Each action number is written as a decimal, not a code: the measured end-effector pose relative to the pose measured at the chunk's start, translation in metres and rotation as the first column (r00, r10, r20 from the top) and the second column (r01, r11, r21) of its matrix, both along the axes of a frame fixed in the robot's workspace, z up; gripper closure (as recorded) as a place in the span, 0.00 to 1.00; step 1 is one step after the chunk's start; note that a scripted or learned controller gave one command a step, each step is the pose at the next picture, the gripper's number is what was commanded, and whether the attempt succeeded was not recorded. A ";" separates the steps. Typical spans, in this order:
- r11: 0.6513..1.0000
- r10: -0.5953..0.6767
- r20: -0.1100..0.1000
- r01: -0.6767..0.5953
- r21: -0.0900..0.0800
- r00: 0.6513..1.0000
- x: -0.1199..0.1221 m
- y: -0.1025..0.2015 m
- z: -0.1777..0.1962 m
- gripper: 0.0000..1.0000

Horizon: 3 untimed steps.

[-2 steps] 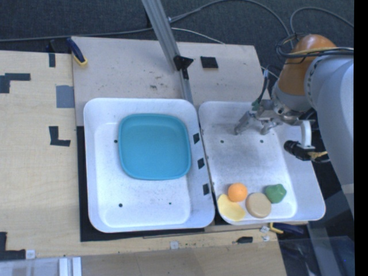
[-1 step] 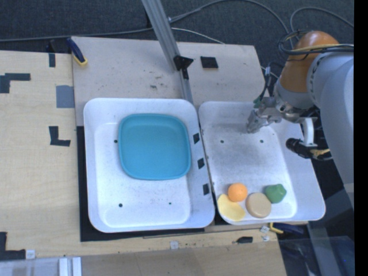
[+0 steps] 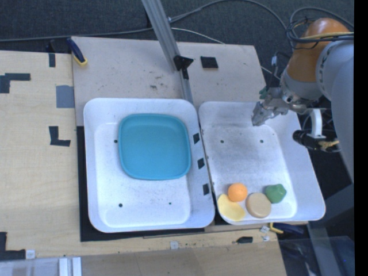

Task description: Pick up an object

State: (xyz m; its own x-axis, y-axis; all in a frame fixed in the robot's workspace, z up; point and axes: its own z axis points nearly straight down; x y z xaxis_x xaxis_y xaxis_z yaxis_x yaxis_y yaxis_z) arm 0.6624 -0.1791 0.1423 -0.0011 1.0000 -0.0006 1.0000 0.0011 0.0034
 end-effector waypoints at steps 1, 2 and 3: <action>1.000 0.000 0.001 0.000 0.000 1.000 0.001 0.000 0.053 1.00; 1.000 0.003 -0.003 -0.003 0.002 1.000 -0.009 0.058 0.056 1.00; 1.000 0.003 -0.003 -0.003 0.002 1.000 -0.019 0.104 0.067 1.00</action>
